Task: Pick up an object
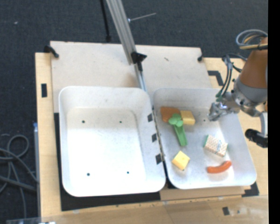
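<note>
The right bin holds several small objects. An orange-brown block lies beside a yellow block, with a green toy just below them. Lower down sit a yellow cube, a pale patterned block and an orange-red sausage shape. My gripper hangs over the bin's upper right part, to the right of the yellow block and above the patterned block. Nothing shows between its tips.
The left bin lies beside the right one on the bench. A slanted metal pole rises behind the bins' shared edge. Cables lie on the dark floor at left. Black clips sit along the divide.
</note>
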Controlling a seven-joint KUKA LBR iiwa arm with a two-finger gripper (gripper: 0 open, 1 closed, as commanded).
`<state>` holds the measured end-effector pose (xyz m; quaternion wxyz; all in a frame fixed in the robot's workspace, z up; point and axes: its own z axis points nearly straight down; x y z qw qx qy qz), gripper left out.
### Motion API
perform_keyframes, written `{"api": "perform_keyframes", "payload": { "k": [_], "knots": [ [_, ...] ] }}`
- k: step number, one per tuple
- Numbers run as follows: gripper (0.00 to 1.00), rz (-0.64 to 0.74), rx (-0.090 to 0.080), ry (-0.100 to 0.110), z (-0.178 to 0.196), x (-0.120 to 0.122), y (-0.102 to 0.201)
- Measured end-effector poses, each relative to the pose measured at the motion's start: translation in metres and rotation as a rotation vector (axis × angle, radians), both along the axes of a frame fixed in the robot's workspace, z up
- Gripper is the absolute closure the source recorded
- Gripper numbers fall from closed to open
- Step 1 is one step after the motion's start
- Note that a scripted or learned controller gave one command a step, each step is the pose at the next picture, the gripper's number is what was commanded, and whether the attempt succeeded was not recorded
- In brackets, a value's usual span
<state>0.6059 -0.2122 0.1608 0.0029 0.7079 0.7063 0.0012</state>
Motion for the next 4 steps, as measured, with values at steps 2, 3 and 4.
{"api": "perform_keyframes", "payload": {
  "k": [2, 3, 4],
  "knots": [
    [1.0, 0.006, -0.001, -0.002, 0.12, 0.003, -0.001],
    [1.0, 0.007, 0.002, 0.005, 0.109, 0.002, 0.047],
    [1.0, 0.008, 0.002, 0.006, 0.101, 0.018, 0.094]
  ]
}}
